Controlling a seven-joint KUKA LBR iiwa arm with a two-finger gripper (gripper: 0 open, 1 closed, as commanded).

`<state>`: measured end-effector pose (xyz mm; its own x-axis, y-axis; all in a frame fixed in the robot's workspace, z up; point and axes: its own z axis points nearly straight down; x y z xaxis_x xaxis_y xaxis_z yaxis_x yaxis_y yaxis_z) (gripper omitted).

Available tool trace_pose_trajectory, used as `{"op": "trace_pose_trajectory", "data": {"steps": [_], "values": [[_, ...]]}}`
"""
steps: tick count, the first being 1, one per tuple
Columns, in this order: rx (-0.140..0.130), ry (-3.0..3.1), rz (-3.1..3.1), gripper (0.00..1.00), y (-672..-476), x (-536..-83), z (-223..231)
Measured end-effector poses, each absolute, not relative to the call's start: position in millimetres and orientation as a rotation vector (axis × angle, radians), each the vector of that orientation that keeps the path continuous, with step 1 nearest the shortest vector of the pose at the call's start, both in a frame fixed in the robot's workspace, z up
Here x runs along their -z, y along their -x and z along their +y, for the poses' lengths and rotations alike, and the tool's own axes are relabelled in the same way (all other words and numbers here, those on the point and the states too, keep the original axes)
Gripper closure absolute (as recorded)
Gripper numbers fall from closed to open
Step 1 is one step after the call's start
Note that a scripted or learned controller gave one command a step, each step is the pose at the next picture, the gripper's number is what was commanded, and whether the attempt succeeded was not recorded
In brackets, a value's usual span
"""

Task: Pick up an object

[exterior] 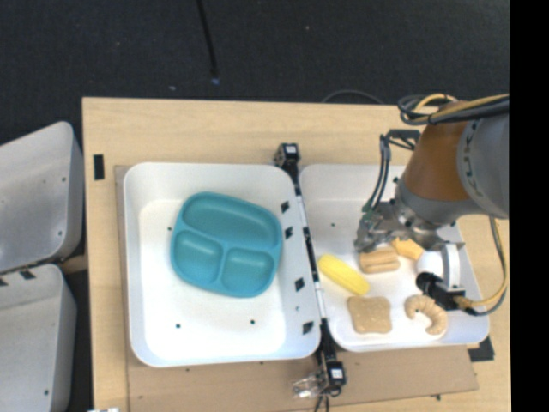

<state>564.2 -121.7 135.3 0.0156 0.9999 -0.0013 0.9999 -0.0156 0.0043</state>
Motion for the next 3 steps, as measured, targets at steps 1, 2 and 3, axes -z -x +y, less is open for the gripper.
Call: {"op": "trace_pose_trajectory", "data": {"steps": [1,2,3], "values": [[-0.004,-2.229,2.207,1.0,-556.0,-193.1,-124.6],[-0.003,-2.226,2.212,1.0,-557.1,-216.0,-126.0],[-0.004,-2.212,2.229,1.0,-577.0,-228.0,-69.4]]}}
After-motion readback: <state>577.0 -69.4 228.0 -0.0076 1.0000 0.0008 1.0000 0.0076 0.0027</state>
